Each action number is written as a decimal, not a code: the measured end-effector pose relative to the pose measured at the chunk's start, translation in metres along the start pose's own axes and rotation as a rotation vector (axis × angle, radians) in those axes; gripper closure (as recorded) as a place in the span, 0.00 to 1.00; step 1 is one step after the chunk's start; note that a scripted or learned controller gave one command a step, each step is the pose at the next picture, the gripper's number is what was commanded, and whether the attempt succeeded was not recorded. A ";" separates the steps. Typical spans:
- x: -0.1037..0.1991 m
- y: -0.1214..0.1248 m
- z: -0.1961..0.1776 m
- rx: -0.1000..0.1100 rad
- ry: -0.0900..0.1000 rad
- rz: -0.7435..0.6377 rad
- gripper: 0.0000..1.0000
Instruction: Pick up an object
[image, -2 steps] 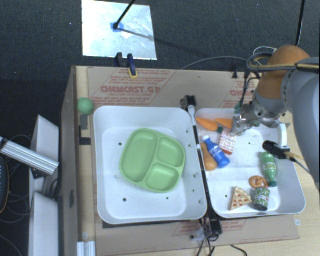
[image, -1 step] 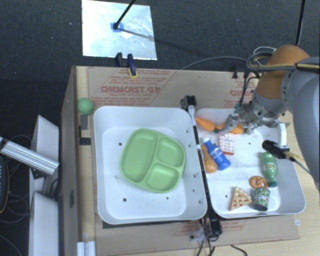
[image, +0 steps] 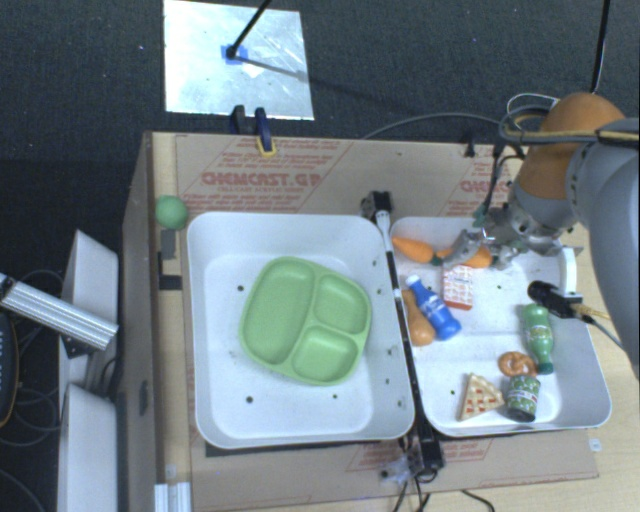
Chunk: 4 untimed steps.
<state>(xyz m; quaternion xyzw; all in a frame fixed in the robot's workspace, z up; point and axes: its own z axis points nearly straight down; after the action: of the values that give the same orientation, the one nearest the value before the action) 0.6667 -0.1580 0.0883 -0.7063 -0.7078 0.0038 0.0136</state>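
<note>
My gripper (image: 478, 246) hangs low over the back of the right bin (image: 590, 400), reaching in from the upper right. An orange carrot (image: 412, 248) lies just to its left, and a small orange piece (image: 481, 260) sits right under it. A red and white box (image: 458, 286) lies a little in front of the gripper. Further forward are a blue bottle (image: 433, 307) resting across an orange item (image: 420, 327), a green bottle (image: 538, 336), a pretzel (image: 517, 363), a pizza slice (image: 480, 396) and a dark can (image: 522, 398). Nothing is visibly held.
The left bin (image: 215, 400) holds a green divided plate (image: 305, 320). A green ball (image: 171, 211) rests on the bench outside that bin's back left corner. The divider (image: 395, 300) between the bins runs just left of the blue bottle.
</note>
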 end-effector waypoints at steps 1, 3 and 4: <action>0.007 -0.001 0.001 -0.005 -0.016 0.003 0.00; -0.018 0.000 0.001 -0.002 -0.002 0.001 0.00; -0.031 0.000 0.001 -0.001 0.007 0.000 0.00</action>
<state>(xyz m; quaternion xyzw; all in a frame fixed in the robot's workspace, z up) 0.6672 -0.1887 0.0869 -0.7062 -0.7079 0.0012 0.0159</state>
